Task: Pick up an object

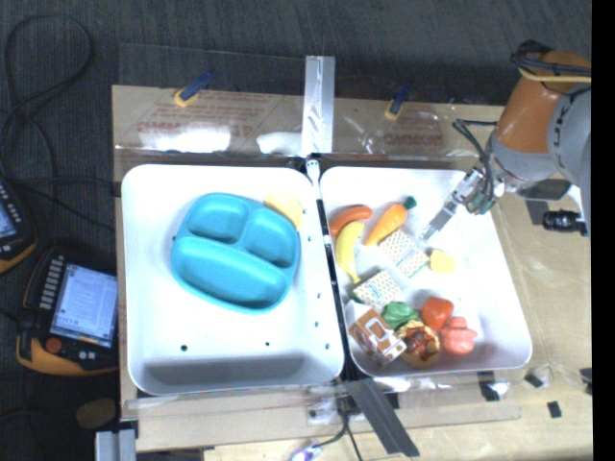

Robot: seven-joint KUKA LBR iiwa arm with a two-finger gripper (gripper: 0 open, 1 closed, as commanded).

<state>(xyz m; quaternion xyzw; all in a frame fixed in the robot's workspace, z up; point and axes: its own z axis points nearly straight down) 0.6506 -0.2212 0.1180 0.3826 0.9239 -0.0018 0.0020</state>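
The right bin point(500, 267) holds a heap of toy food. An orange carrot point(387, 222) with a green top lies near a yellow banana point(346, 248) and an orange piece point(348, 216). Two checkered cracker-like pieces point(402, 251) point(380, 286) sit mid-bin. A green pepper point(396, 312), a red tomato point(437, 312), a pink piece point(458, 338) and a brown box point(373, 335) crowd the front. My gripper point(430, 230) reaches down from the upper right, its tip just right of the carrot and above a small yellow piece point(442, 260).
The left bin point(144, 286) holds a blue divided tray point(235, 250) with a yellow piece point(284, 207) at its upper right corner. A metal divider post point(318, 104) stands between the bins at the back. Devices and cables lie at the far left.
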